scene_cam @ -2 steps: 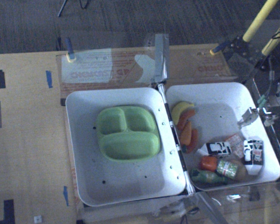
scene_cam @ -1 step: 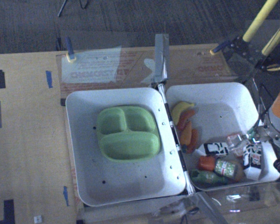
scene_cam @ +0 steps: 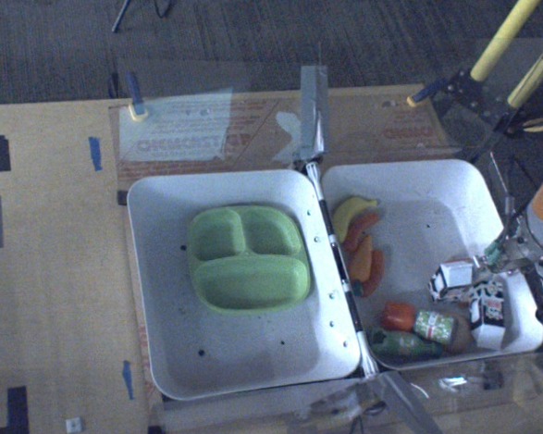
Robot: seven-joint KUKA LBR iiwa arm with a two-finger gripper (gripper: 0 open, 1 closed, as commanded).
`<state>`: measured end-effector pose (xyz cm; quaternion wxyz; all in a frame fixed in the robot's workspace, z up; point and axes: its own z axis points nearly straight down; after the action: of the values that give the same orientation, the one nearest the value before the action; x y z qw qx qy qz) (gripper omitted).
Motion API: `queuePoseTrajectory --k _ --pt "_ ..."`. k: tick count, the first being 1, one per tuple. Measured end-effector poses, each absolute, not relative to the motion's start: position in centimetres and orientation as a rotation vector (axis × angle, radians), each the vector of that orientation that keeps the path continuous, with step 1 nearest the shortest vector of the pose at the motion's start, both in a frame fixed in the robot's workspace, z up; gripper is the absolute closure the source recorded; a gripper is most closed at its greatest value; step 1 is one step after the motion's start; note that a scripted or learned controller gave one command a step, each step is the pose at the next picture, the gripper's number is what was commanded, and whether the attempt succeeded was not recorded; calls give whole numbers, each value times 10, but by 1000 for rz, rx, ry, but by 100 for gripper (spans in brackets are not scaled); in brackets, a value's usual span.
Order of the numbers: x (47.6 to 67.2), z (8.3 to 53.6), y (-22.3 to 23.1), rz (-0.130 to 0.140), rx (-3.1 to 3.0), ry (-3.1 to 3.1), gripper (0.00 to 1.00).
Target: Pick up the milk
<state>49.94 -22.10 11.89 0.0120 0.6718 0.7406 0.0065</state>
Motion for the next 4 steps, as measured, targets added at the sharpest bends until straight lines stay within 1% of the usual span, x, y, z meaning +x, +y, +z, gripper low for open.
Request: queuePoseTrajectory --k 1,2,3,4 --pt "512 97 -206 7 2036 2361 100" --pt "480 173 -155 2 1933 2473 100" --pt "481 224 -144 2 1538 2734 100" --pt "480 219 -84 1 1381 2822 100"
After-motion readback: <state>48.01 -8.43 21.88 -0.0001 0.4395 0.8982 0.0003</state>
